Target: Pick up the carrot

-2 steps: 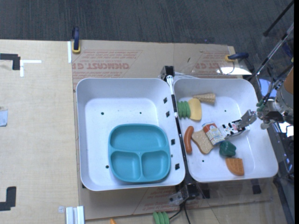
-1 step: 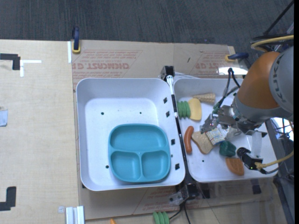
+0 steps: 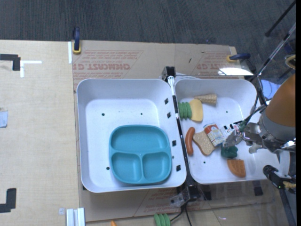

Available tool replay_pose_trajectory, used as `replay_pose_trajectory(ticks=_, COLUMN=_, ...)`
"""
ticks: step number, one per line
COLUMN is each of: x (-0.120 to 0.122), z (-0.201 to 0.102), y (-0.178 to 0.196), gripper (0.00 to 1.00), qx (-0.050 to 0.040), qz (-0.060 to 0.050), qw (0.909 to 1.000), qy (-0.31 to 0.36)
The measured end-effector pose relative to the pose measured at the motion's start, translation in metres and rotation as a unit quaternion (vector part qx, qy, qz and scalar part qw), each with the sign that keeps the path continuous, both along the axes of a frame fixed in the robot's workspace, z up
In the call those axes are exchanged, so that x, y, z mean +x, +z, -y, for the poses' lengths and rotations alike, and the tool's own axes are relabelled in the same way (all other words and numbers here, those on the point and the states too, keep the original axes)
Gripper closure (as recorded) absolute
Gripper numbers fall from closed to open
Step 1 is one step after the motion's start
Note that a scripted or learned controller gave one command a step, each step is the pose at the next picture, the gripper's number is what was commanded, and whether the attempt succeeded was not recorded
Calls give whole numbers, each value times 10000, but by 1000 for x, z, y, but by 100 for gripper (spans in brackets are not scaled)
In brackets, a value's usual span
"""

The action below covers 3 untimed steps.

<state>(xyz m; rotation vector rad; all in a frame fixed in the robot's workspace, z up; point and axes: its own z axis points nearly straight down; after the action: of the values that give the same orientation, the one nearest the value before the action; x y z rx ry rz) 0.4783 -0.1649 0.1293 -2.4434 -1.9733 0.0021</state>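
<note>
The carrot (image 3: 236,167), a short orange wedge, lies near the front right corner of the right bin (image 3: 221,175). My gripper (image 3: 235,136) hangs over the bin's right half, just behind a dark green toy (image 3: 229,151). It sits a little behind the carrot and apart from it. The grey arm with its orange band (image 3: 282,109) comes in from the right edge.
The right bin also holds a red sausage (image 3: 189,140), a bread slice (image 3: 204,144), a red and white packet (image 3: 215,134), a light green piece (image 3: 185,109), a yellow piece (image 3: 196,110) and a tan piece (image 3: 207,99). The left bin (image 3: 94,98) holds a teal divided plate (image 3: 139,153).
</note>
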Motion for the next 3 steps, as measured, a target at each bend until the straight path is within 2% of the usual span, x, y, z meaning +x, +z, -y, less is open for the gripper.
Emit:
replay_pose_trajectory(ticks=1, x=0, z=1, y=-38, gripper=0, qx=10, qz=0, qw=9754, qy=2205)
replay_pose_trajectory(ticks=2, x=1, z=-142, y=62, gripper=0, qx=-3, qz=12, qw=9784, qy=2067)
replay_pose_trajectory(ticks=3, x=2, z=-77, y=186, gripper=0, qx=-25, qz=22, qw=9644, qy=2644)
